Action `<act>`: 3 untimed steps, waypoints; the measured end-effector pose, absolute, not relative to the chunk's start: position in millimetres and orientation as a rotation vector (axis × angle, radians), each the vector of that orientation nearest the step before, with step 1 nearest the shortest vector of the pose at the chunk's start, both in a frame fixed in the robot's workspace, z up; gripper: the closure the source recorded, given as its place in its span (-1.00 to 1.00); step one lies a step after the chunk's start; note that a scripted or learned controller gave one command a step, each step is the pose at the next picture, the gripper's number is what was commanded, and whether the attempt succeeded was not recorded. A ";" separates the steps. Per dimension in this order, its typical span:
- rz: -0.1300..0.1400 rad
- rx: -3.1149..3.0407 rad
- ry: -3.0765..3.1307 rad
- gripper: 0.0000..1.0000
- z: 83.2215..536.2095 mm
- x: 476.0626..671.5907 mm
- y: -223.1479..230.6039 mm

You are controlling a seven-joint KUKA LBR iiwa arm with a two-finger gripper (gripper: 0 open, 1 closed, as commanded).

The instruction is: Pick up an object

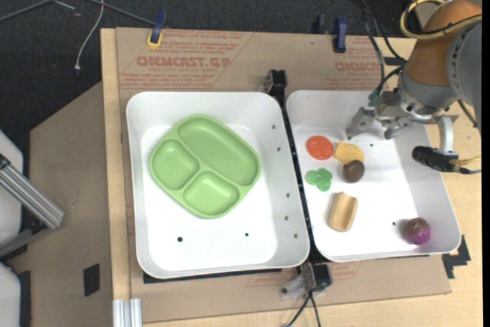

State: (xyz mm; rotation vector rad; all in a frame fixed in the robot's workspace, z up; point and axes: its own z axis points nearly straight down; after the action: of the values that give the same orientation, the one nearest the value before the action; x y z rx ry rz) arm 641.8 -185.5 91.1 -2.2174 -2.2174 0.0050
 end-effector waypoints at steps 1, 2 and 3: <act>-0.002 -2.222 -2.223 1.00 107.2 644.1 -185.6; -0.005 -2.225 -2.226 1.00 152.6 649.2 -189.1; -0.007 -2.226 -2.229 1.00 217.9 648.6 -185.7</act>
State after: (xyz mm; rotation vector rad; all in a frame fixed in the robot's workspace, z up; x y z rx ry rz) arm 648.6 -185.7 217.9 -2.2257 -2.2287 -0.0073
